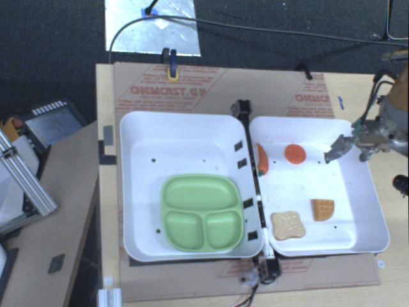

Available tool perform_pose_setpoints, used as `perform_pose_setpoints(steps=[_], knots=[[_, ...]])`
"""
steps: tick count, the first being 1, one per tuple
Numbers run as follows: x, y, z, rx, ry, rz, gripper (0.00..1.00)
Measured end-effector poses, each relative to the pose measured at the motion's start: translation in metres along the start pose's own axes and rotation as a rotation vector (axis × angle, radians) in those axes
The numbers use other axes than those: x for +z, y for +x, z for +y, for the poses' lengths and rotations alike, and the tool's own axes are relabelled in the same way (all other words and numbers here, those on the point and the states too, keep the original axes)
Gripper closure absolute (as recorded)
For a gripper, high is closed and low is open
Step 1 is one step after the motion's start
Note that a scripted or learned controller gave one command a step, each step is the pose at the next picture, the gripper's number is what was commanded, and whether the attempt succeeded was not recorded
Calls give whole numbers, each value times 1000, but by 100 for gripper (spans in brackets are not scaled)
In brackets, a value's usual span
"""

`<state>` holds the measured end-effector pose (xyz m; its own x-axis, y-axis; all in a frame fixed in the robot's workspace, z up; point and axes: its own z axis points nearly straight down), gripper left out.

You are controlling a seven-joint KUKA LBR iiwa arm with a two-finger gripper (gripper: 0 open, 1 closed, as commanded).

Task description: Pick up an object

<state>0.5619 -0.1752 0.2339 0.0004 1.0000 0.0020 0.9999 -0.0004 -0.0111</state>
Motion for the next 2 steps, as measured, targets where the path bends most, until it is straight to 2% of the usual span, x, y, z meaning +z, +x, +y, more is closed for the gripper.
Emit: perform_pose_setpoints(steps=[1,2], knots=[[-7,1,2,-3,-12,-3,0],[34,-1,1,-2,-11,-2,0]])
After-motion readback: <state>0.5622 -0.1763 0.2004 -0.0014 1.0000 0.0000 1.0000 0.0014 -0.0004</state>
